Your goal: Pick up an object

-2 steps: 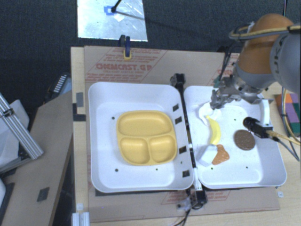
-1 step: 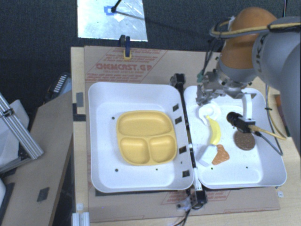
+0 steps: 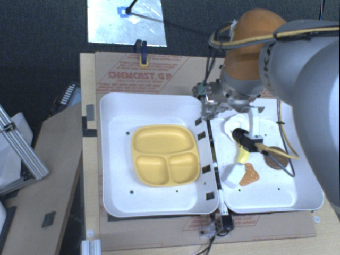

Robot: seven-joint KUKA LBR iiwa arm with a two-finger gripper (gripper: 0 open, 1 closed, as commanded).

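Lying in the right bin, just right of the divider, the small orange piece looks light, thin and rigid; pinching its edges seems best. The pincer hangs over the divider's far end; I cannot tell its state.

Glossy white plastic bins, smooth matt yellow plastic tray, brown printed cardboard beneath, shiny crinkled foil sheet

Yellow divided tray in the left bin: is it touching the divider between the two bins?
Apart. The camera view shows bare white bin floor between the yellow divided tray and the divider.
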